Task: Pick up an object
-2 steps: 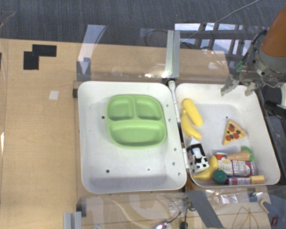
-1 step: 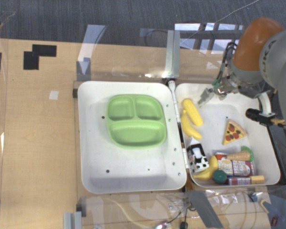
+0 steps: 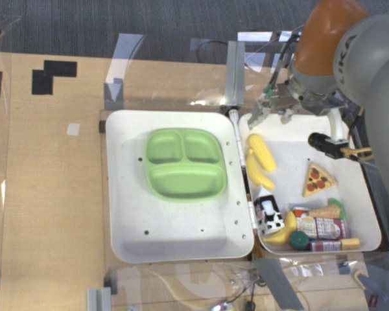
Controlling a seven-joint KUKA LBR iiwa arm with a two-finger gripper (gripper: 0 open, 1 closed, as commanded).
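Looking down on the tabletop point(image 3: 52, 193), we saw the grey arm reach in from the right and hold its tool point(image 3: 269, 118) over the far left corner of the right bin point(image 3: 292, 141). The tool's two fingers stood apart and nothing lay between them. Every loose toy we could see for picking lay lower in that same bin, none of them touching the tool. A corn cob point(image 3: 261, 151) and a banana point(image 3: 256, 172) lay side by side along the bin's left wall, nearest the tool. A pizza slice point(image 3: 318, 179) sat alone toward the right wall, well apart from them. At the near end we found a crowded heap: a black-and-white cow-patterned toy point(image 3: 268, 215) just beside a second yellow piece point(image 3: 280, 234), a green round toy point(image 3: 299, 240), a printed packet point(image 3: 318, 225) and a carrot point(image 3: 327, 210) above it. The left bin point(image 3: 126, 193) carried a green divided plate point(image 3: 184, 163), which lay flat near its middle.
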